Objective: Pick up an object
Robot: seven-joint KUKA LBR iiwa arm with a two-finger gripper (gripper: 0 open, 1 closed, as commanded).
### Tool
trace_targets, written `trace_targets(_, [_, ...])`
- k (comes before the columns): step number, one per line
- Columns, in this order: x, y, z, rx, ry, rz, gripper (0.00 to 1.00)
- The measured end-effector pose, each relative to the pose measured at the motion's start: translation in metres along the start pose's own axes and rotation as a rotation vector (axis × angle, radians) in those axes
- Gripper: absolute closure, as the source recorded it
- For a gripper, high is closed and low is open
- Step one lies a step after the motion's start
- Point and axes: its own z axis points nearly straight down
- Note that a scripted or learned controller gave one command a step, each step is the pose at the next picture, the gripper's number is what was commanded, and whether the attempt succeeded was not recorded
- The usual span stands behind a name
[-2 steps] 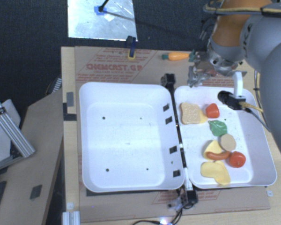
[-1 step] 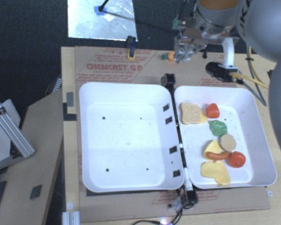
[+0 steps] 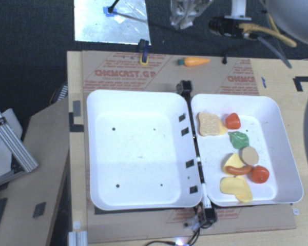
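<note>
The right bin (image 3: 277, 118) holds several toy foods: a slice of bread (image 3: 209, 123), a red tomato piece (image 3: 232, 120), a green leaf (image 3: 239, 139), a round brown piece (image 3: 249, 155), a sausage (image 3: 237, 170), a second red piece (image 3: 260, 174) and a yellow piece (image 3: 236, 187). My gripper (image 3: 185, 15) hangs high at the top of the camera view, beyond the bench's far edge and well away from both bins. Nothing shows between its fingers.
The left bin (image 3: 136, 147) sits beside the right one, joined by a black hinge strip (image 3: 194, 147). A toy carrot (image 3: 193, 61) and a yellow-blue clip (image 3: 143, 53) lie on the cardboard behind the bins. A shiny metal plate (image 3: 111, 12) lies at top left.
</note>
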Motion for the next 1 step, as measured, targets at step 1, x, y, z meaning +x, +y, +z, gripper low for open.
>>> trace_targets(1, [-0.1049, -0.0012, 0.0197, 0.019, -0.008, 0.019, 1.0])
